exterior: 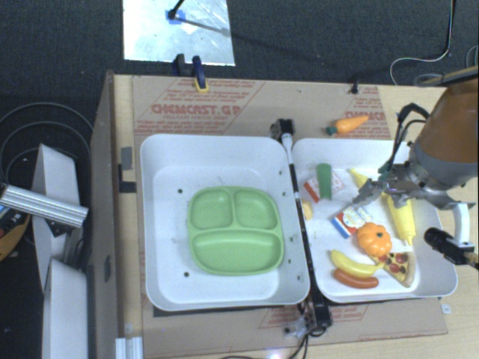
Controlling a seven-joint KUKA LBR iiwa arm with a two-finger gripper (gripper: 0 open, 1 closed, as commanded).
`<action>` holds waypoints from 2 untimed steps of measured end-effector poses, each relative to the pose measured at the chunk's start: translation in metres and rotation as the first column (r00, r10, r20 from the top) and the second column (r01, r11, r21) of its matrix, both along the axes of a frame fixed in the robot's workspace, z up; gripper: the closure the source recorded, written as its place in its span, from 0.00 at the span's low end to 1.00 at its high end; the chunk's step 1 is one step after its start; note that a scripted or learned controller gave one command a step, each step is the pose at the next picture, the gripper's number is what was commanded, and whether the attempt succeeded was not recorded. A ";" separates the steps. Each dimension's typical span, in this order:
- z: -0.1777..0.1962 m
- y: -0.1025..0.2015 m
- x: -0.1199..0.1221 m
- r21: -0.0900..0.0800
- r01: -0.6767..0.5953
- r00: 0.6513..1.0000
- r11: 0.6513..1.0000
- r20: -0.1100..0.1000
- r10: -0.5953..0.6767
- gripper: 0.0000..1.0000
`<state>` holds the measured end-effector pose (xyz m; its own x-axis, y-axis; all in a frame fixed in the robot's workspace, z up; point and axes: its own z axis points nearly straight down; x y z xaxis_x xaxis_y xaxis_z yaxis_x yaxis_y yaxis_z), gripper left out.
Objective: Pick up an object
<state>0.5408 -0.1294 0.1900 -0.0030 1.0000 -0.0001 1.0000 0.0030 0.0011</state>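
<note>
Two bins: left (161,200) holds green tray (236,229), right (441,279) toy food.

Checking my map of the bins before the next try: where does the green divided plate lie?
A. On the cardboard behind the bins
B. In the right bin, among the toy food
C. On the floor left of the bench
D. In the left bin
D: the green divided plate lies flat in the left bin, apart from the toy food in the right bin.

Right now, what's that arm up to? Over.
Gripper low over right bin, nothing seen held. Toy food crowded beneath: pumpkin, banana.
</note>
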 end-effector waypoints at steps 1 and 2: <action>-0.098 -0.028 -0.002 0.003 0.006 1.000 1.000 0.001 -0.006 0.00; -0.102 -0.041 -0.053 -0.003 0.005 1.000 1.000 0.008 -0.005 0.00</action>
